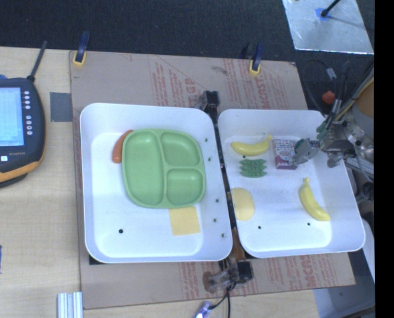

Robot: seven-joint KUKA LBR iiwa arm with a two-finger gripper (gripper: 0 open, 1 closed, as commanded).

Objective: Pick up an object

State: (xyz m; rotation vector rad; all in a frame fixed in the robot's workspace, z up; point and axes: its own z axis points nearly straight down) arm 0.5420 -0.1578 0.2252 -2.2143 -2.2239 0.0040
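Note:
The right bin (276, 240) holds several small items. A yellow banana (251, 146) lies at its back left, with a green leafy piece (253, 169) just in front of it. A red and white packet (284, 153) sits near the back middle. A second banana (312, 201) lies toward the right, and a pale yellow round piece (242, 204) rests against the left wall. My gripper (305, 150) reaches in from the right, low over the bin and right beside the packet's right edge. Nothing visibly sits in it.
The left bin (104, 237) carries a green divided plate (163, 168), an orange sausage (119, 146) at the plate's left and a yellow cheese slice (185, 220) in front. A tablet pendant (8, 128) lies on the bench at far left.

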